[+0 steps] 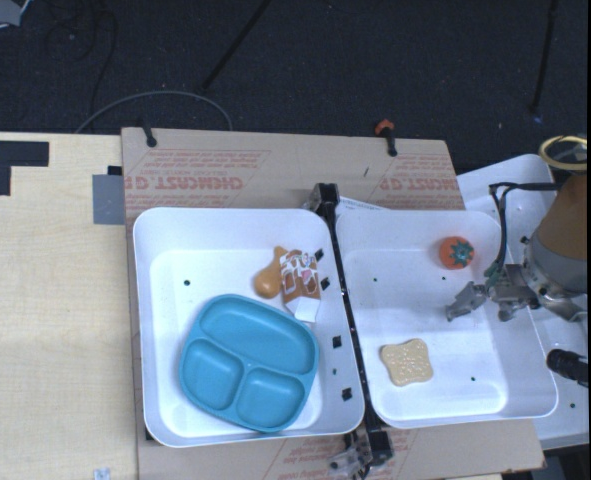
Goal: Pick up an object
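Observation:
My gripper [472, 302] hangs over the right side of the right bin [531, 396], reaching in from the right on the grey arm [565, 248]. It is open, with nothing between its fingers. An orange round toy with a green top [455, 253] lies just up and left of the gripper, apart from it. Near the bin's front, below and left of the gripper, a beige cracker-shaped piece [407, 362] lies flat.
The left bin [160, 268] holds a blue divided plate [247, 362] and, behind it, an orange-brown toy with a patterned piece [290, 274]. A black divider [339, 298] runs between the bins. Cardboard [275, 168] lies under both.

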`<state>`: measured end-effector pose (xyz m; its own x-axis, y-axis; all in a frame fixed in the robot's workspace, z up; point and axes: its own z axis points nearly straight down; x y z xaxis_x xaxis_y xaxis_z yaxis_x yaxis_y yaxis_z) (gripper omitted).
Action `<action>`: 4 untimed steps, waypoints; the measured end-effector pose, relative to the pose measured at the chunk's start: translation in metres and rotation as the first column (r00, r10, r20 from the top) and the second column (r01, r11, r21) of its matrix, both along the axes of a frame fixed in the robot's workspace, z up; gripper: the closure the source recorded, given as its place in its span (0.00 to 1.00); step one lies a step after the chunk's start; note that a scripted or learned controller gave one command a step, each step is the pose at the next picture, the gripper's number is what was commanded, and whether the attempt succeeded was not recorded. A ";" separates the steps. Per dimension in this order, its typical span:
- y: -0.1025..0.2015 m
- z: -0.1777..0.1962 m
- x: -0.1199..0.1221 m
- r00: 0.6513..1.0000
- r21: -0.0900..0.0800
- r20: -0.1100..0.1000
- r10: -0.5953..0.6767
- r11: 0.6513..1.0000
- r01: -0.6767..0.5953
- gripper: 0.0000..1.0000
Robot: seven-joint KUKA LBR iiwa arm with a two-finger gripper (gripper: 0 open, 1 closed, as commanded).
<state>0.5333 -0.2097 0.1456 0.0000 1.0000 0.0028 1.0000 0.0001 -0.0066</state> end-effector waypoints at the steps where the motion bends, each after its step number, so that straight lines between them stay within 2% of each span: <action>1: 0.001 -0.052 0.000 1.000 -0.001 0.002 0.000 1.000 0.000 0.00; 2: 0.000 -0.041 0.000 1.000 -0.001 0.002 -0.003 1.000 0.003 1.00; 3: 0.003 0.022 0.000 1.000 -0.003 0.009 0.002 1.000 -0.002 1.00; 4: 0.000 0.078 0.011 1.000 -0.004 0.010 0.002 1.000 -0.002 1.00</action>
<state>0.5440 -0.2098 0.2232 -0.0019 1.0000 -0.0014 1.0000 0.0019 0.0039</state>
